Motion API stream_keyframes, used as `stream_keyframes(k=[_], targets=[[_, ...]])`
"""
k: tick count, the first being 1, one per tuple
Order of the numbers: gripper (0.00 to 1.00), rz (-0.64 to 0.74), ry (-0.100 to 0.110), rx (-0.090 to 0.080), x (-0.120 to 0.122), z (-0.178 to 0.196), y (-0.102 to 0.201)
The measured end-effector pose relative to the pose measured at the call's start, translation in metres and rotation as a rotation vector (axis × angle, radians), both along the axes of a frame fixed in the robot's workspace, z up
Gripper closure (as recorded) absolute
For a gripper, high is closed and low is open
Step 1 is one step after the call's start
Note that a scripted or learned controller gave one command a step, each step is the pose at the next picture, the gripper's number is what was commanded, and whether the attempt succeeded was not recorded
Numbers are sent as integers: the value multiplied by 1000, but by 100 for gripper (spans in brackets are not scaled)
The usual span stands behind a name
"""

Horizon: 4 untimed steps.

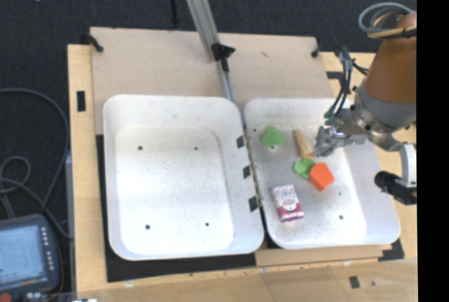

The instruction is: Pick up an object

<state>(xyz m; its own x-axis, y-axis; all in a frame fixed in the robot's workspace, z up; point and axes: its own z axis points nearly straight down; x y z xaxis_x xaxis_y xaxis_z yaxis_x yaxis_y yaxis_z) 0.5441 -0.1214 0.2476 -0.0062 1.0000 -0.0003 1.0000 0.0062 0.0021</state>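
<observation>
Nearest the camera, at the lower left corner, a grey handheld control unit (24, 255) with a screen is being shown lying off the bench, with black cables (21, 153) looping on the dark floor beside it. Two shallow white bins are being carried side by side on the wooden bench (81, 153). No objects are being held by the left bin (175, 178). Five small objects are being held by the right bin (365, 223): a pink-and-white printed carton (287, 203) toward the near edge, an orange block (321, 176) farther in, a small green piece (303, 167) touching the block on its left, a tan wooden stick (303, 144) just beyond, and a green, irregular piece (272, 138) to the left, near the wall between the bins. A slanted aluminium rail (196, 2) is being seen rising from the far side of the bench. The grey arm with its orange band (393, 76) is being extended in from the right over the right bin. The gripper (330, 141) is being positioned low, just right of the stick and just beyond the orange block; how far it is spread, and whether anything is being gripped, cannot be told.
</observation>
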Motion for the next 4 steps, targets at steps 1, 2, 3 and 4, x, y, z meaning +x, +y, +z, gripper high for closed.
stream_keyframes(k=[1,2,3,4], targets=[[100,1,0,2,-1,8,50],[100,2,-1,2,5,15,102],[100,0,0,1,9,13,146],[100,-1,4,0,5,-6,191]])
